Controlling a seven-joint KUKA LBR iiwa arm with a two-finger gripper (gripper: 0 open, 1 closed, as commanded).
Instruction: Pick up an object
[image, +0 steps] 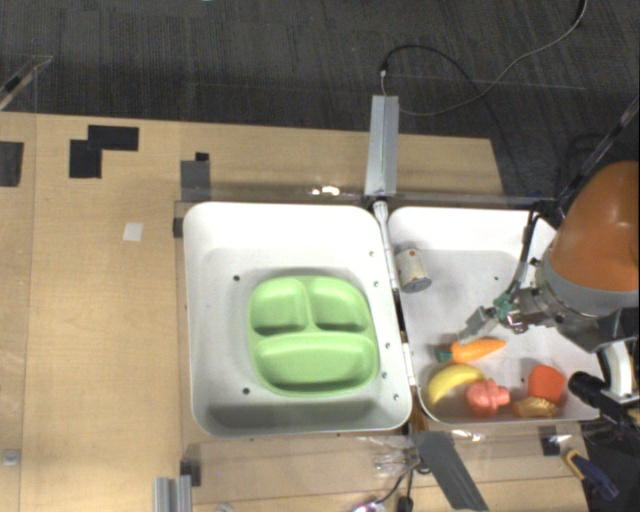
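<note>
Two bins, one carrot in reach

Arm (600, 240) looms over the right bin (450, 240). Gripper (487, 322) hangs spread just above the carrot (478, 350) near the front. Looks light, stiff, slick plastic; pinch across its middle.

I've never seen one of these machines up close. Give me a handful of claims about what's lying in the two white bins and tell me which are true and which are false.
1. A green divided tray lies in the left bin. True.
2. The banana sits on that green tray. False: it lies in the right bin, near its front edge.
3. The carrot lies just behind the banana. True.
4. The small grey can stands among the fruit at the front. False: it lies apart, near the divider, further back.
5. The pincer is above the left bin. False: it is over the right bin, close to the carrot.
</note>
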